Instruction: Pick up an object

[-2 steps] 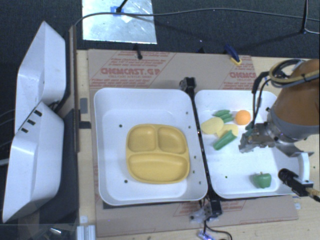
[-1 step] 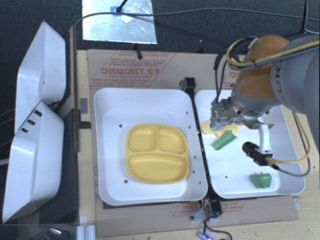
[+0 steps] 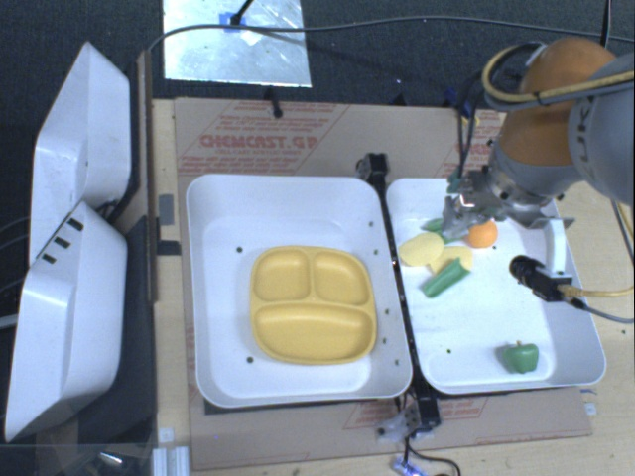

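We look down at a slant on a counter (image 3: pixel 298 132) carrying two shallow white bins side by side. The left bin (image 3: pixel 213 266) holds a yellow divided plate (image 3: pixel 314 302) with three compartments, lying flat near the bin's middle. The right bin (image 3: pixel 476 365) holds the loose things: a pale yellow piece (image 3: pixel 421 251) near the bin's left wall, a green stick-shaped piece (image 3: pixel 444 278) touching its lower right side and lying at a slant, a small orange ball (image 3: pixel 482 234) toward the back of the bin, and a green pepper-shaped toy (image 3: pixel 519 357) well apart from the others, near the front right corner. The arm (image 3: pixel 556 117) reaches in from the right, grey with a broad orange band above the wrist, and its pincer (image 3: pixel 459 218) hangs low over the back part of the right bin, just beside the orange ball and just above the yellow piece. From this angle we cannot tell how wide the pincer is set, nor whether it has anything in its grip; the wrist body hides that part. A black attachment (image 3: pixel 533 277) with a yellow cable sticks out over the bin's right side. Off the counter's left edge stand two white housings (image 3: pixel 74 226), and a shiny metal sheet (image 3: pixel 236 28) lies on the dark floor behind the counter.
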Tool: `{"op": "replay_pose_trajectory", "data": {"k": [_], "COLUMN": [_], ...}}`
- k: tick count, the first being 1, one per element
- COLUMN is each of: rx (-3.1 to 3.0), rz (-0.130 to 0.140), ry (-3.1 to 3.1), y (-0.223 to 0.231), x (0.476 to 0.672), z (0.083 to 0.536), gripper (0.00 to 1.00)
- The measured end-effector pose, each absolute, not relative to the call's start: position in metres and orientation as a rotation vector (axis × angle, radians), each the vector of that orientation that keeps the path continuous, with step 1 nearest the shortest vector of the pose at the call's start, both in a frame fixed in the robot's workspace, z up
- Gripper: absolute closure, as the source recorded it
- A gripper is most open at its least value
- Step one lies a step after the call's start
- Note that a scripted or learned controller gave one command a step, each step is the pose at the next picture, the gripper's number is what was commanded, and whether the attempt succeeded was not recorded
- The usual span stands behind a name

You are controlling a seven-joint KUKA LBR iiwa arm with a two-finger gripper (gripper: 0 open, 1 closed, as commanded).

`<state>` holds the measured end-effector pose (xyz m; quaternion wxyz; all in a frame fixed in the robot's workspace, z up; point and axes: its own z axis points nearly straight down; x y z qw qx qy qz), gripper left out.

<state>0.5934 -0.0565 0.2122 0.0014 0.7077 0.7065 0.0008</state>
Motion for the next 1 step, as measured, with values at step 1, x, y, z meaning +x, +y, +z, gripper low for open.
{"op": "replay_pose_trajectory", "data": {"k": [1], "rx": [2.221], "rz": [0.001], "ry": [2.221], "y": [-0.0552], "x": [0.5929], "z": [0.2111], "gripper": [0.0]}}
